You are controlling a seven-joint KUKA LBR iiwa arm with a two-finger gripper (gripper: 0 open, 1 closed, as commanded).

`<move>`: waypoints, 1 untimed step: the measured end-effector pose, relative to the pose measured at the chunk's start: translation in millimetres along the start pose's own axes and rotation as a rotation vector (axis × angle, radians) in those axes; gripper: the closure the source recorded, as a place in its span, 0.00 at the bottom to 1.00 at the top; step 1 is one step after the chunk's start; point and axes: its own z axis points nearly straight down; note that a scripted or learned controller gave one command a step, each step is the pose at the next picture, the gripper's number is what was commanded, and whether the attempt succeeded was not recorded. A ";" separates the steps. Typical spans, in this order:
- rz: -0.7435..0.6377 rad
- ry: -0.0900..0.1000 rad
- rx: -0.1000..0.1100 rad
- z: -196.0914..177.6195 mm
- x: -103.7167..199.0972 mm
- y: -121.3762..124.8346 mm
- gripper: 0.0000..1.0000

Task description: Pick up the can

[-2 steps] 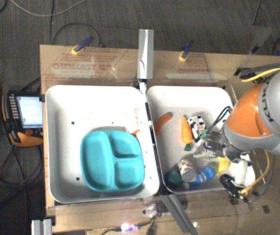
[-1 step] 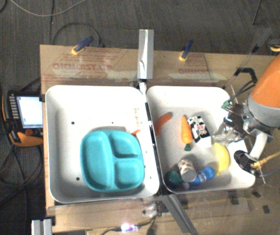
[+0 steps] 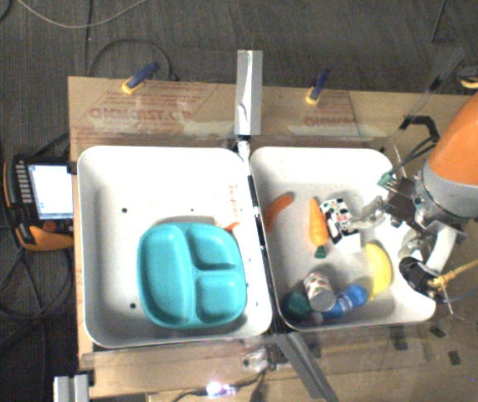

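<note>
— Lying near the right bin's (image 3: 322,159) front edge, the can (image 3: 320,291) is looking light, rigid and slippery.
— Gripping across its round sides seems best; the gripper (image 3: 371,214) is hovering open, grasping nothing.

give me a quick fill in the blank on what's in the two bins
1. The teal divided tray lies in the ____ bin.
2. The can lies in the ____ bin, near its front wall.
3. The toy carrot is coloured ____.
4. The banana lies to the ____ of the can.

Missing words: left; right; orange; right
</note>
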 end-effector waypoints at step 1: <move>0.169 -0.001 0.002 9.5 4.6 74.1 0.00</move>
